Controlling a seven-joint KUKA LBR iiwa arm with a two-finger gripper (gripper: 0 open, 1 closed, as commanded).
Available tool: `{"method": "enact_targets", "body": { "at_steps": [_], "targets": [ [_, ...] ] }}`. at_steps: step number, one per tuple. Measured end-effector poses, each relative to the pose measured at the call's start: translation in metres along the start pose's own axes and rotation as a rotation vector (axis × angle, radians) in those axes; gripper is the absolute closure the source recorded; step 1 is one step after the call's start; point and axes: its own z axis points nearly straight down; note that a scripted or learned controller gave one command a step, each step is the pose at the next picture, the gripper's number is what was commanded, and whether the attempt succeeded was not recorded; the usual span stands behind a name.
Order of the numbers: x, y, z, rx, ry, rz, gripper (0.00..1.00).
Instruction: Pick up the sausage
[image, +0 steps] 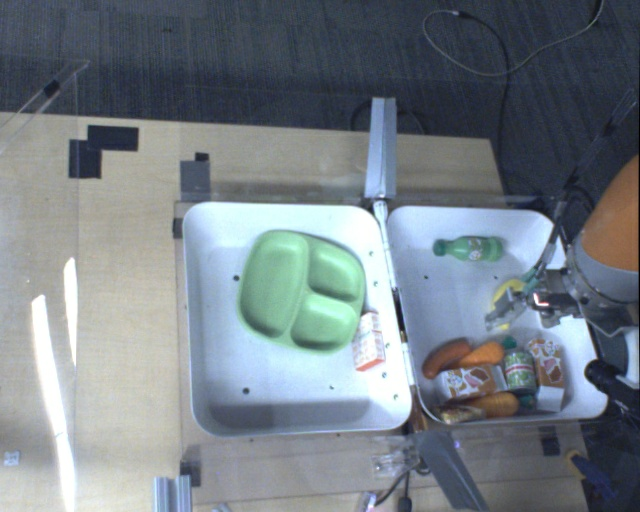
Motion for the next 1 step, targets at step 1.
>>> {"method": "enact_targets", "body": {
  "at_steps": [1],
  "targets": [
    [0.0799, -0.0105, 0.017, -0.002, 0.0, -0.003, 0.0]
  ]
}}
